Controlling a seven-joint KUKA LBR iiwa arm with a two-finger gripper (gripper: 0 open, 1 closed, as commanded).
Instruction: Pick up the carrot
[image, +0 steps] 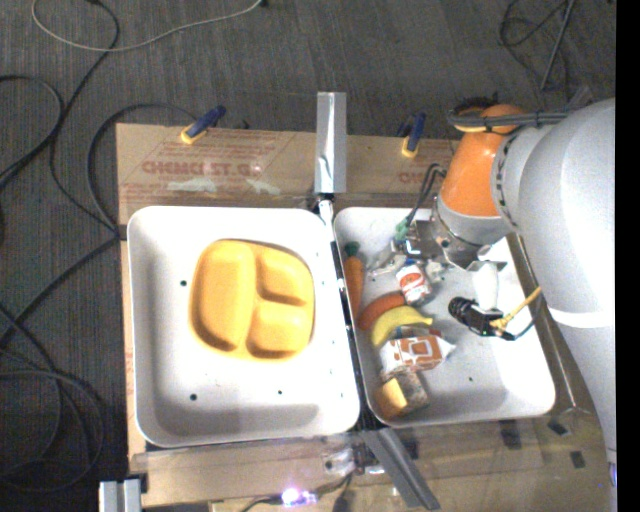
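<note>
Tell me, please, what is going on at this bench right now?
A grey KUKA arm with an orange band reaches in over the right bin, its end effector low near that bin's back. The carrot lies along the bin's left wall, apart from the end effector and not picked up yet. Close by sit a banana, a small carton and other toy food. The left bin holds a yellow divided tray.
</note>
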